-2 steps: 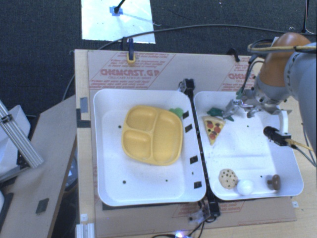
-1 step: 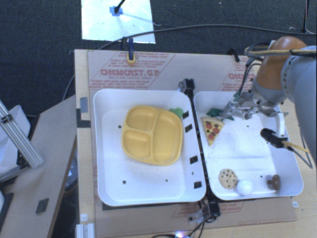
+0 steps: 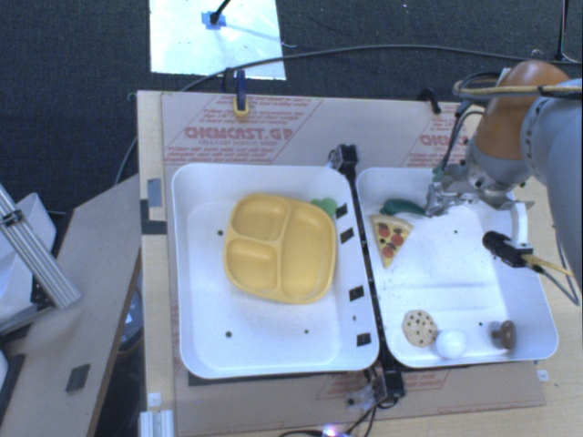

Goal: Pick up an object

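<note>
Bench w/ 2 bins: left bin (image 3: 196,271) has yellow tray (image 3: 281,247); right bin (image 3: 537,330) pizza slice (image 3: 390,238), cookie (image 3: 419,328); hand (image 3: 441,198) grip unclear.

Plate (image 3: 279,247) in left bin (image 3: 202,335)

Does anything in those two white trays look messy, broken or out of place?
Nothing looks broken or spilled. The one oddity: a green item sits half hidden under the yellow divided plate's far edge in the left bin. The pizza slice, cookie and white ball lie loose.
</note>
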You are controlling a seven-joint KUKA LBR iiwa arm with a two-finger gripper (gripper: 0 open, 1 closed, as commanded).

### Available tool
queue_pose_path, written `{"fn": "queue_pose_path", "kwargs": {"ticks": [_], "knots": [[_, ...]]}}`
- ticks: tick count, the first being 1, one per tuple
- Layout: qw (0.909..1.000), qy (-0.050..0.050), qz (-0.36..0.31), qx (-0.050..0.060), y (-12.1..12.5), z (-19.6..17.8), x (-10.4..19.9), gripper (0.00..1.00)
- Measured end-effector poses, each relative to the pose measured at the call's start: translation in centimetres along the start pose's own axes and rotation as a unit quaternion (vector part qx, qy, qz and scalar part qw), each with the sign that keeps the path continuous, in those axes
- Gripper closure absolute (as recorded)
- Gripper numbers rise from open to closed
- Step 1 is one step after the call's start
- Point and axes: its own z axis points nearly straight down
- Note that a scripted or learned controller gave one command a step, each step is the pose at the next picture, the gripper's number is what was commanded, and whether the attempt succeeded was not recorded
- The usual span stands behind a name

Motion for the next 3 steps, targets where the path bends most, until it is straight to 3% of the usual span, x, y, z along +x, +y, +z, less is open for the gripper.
{"fn": "queue_pose_path", "kwargs": {"ticks": [1, 3], "knots": [[1.0000, 0.000, 0.001, 0.000, -0.5, -6.1, 0.4, 1.00], [1.0000, 0.000, 0.001, -0.001, 0.9, -17.7, 1.3, 1.00]]}}
